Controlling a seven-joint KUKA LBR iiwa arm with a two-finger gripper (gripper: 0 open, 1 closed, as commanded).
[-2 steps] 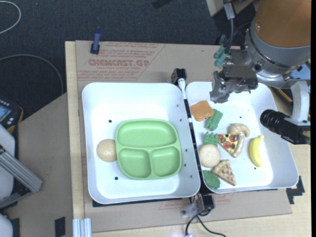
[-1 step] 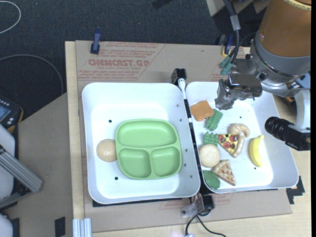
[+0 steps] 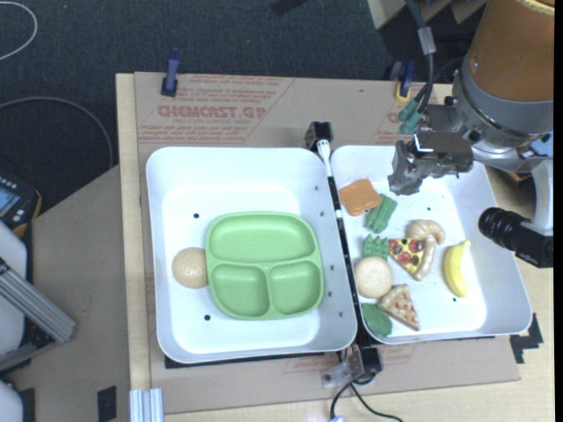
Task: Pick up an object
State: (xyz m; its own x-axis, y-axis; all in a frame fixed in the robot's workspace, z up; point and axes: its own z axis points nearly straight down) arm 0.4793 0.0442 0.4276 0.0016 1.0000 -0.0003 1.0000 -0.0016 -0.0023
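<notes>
We see the gripper hanging over the back of the right bin, just above and to the right of an orange toast-like piece; we cannot tell how its claw is set, since dark hardware blurs together there. No object is plainly held. The candidates all lie in that bin: the toast, a green leafy piece, a pizza slice, a banana, a pale round bun and a second pizza wedge. We judge these to be light, rigid plastic toys, smooth and apt to slip. The toast looks flat, so pinching across its edges seems best. The banana's narrow middle offers an easier hold. In the left bin sit a green divided tray and another bun. The arm's bulk is cut off at upper right.
</notes>
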